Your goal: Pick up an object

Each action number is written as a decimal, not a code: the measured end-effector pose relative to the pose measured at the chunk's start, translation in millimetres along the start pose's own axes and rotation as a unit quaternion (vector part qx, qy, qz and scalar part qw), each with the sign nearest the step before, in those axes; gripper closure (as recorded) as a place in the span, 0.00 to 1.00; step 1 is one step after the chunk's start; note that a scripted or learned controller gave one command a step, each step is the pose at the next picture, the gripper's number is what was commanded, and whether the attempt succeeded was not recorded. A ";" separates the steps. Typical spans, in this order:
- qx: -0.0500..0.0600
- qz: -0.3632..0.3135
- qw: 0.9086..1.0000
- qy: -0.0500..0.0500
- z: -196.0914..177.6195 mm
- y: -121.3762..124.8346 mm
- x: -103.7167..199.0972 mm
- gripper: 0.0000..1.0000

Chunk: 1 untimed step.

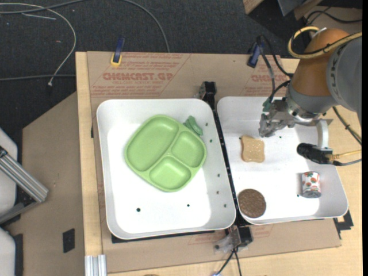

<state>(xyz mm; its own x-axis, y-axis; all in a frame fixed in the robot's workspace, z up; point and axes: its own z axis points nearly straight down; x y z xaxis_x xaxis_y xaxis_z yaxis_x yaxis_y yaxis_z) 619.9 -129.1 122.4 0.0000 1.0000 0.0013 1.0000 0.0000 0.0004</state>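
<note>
Tan and bread-like, a flat slice is lying in the same bin that the fingers are hanging over. It is lying just beside them, on the side toward the view's lower edge and a little toward the other bin. Whether the fingers are released or clenched cannot be told, as they are being shown blurred and from above; nothing is being seen between them.

The slice is being judged the likeliest target, being the nearest thing. For this step to be done well, the fingers are best being centred over the slice before being lowered. They should be spread wider than it and brought right down to the bin floor, since so thin a thing is offering only its edges for grip.

Beyond the slice, farther from the fingers, a brown round disc is lying. A small can is resting well apart from them; being taller, it may be judged the easier pick. Across the divide, a green divided plate is sitting in the other bin.

Red lettering is being shown on the brown sheet covering the desk, reading roughly "CHEMCAST GP". The can's label is too small to be read.
</note>
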 end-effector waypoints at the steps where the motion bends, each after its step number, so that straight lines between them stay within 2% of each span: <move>1: -0.003 0.000 1.000 -0.001 -53.5 -7.3 -5.9 1.00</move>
<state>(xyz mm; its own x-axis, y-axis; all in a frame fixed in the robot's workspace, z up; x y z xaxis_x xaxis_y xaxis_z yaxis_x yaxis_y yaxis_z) 612.6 -135.0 175.9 0.0009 1.0000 -0.0013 1.0000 -0.0009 0.0055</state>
